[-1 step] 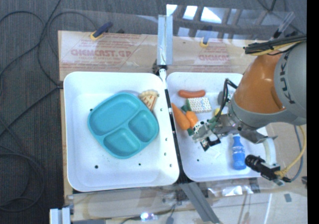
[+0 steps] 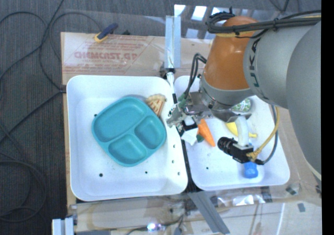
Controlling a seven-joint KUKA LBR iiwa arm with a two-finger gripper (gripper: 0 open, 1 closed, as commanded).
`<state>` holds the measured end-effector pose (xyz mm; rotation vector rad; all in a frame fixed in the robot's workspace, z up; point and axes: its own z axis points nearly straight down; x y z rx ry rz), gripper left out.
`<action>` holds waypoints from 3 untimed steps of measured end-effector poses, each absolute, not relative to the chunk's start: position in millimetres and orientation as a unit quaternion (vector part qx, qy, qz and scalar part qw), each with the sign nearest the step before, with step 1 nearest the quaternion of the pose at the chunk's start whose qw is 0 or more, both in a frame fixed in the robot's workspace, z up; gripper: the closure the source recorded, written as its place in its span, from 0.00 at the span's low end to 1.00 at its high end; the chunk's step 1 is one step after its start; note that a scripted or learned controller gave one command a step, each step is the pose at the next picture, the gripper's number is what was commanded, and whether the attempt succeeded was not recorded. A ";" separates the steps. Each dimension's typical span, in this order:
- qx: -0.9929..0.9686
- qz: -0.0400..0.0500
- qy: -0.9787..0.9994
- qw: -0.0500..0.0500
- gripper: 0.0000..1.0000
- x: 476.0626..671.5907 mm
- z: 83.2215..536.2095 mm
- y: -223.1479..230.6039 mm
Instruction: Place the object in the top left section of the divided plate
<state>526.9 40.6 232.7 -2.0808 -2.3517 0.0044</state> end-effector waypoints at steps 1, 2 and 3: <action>-0.598 0.003 -0.802 -0.001 1.00 561.9 224.3 83.5; -0.598 0.003 -0.802 -0.001 0.00 562.0 224.7 83.5; -0.560 0.003 -0.829 -0.001 0.00 559.1 204.6 93.4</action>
